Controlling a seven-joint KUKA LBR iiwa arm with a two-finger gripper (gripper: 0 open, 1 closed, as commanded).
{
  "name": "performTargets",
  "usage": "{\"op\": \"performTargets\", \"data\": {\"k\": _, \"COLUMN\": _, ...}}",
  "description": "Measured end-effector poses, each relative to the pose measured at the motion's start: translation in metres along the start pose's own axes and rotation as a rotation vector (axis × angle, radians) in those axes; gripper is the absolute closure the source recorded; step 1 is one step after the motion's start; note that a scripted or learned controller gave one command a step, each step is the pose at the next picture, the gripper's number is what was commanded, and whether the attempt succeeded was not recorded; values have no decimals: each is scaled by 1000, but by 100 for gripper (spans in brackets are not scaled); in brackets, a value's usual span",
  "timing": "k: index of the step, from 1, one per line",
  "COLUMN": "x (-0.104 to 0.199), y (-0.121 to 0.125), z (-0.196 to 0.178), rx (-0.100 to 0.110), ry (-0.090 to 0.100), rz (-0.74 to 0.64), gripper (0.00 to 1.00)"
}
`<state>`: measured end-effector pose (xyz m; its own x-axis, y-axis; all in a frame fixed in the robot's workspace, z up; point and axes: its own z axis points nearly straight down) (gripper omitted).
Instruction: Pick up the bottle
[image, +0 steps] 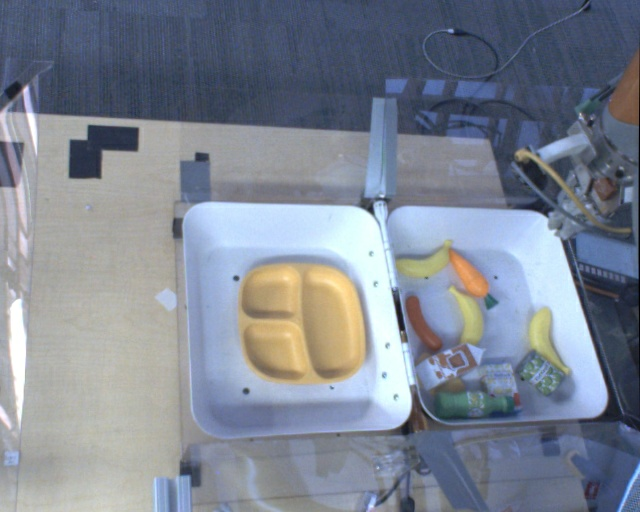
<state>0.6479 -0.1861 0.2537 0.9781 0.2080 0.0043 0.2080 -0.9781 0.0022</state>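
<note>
The green bottle (476, 403) lies on its side at the near edge of the right bin (575, 300), just beside the small cartons (455, 365), while the gripper (600, 185) hangs outside the far right corner of this bin, holding nothing

No readable text; cartons (452, 366) and bottle (476, 403) labels too small, blurred.

green bottle (476, 403) lying flat, right bin near front wall
</note>
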Motion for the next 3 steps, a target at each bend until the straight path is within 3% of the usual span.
{"op": "performTargets", "data": {"k": 1, "x": -58, "y": -30, "z": 29, "rx": 3, "ry": -2, "rz": 5, "gripper": 100}}
{"op": "performTargets", "data": {"k": 2, "x": -55, "y": 7, "z": 69, "rx": 2, "ry": -3, "rz": 6, "gripper": 100}}
{"op": "performTargets", "data": {"k": 3, "x": 3, "y": -21, "z": -1, "rx": 0, "ry": 1, "rz": 1, "gripper": 100}}
